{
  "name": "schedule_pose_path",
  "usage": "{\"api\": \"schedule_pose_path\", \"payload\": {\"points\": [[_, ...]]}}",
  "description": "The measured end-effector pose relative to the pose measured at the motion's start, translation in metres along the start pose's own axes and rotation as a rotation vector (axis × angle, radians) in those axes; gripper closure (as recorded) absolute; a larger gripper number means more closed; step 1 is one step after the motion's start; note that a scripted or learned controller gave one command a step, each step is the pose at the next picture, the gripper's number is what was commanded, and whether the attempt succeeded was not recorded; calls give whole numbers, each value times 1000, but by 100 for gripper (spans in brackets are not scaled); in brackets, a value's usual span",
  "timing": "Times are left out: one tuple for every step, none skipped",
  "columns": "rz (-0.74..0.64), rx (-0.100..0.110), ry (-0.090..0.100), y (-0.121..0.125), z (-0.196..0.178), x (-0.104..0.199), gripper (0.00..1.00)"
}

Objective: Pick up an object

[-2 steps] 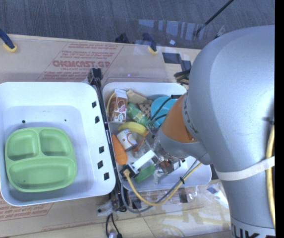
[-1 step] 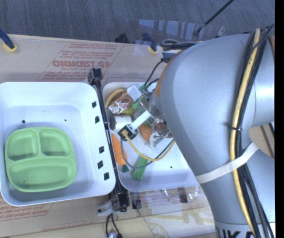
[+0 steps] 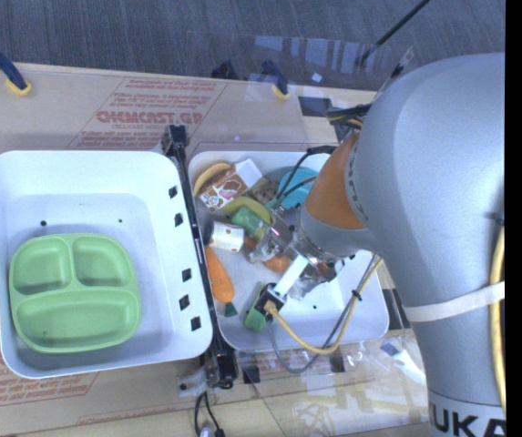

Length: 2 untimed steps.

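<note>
The right bin (image 3: 363, 324) holds a heap of small things. An orange carrot (image 3: 220, 279) lies along its left wall, with a white cylinder (image 3: 228, 237) just above it. Further back are a banana (image 3: 208, 177), a brown packet (image 3: 228, 190), a yellow-green piece (image 3: 248, 213) and a teal bowl (image 3: 293, 186). My gripper (image 3: 277, 242) is down in the middle of the heap, right of the white cylinder, with a small orange piece (image 3: 279, 264) just below it. The wrist and the clutter hide its tips.
The left bin (image 3: 24, 176) holds a green divided plate (image 3: 75, 291). A small dark green piece (image 3: 230, 309) lies below the carrot. The grey arm covers the right bin's right side. A black rail (image 3: 192, 235) separates the bins.
</note>
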<state>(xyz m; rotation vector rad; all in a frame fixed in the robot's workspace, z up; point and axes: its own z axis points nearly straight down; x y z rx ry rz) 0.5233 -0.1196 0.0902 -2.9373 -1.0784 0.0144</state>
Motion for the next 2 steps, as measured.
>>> {"api": "schedule_pose_path", "payload": {"points": [[-8,11,-1,-1,-9,1,100],[-8,11,-1,-1,-9,1,0]]}}
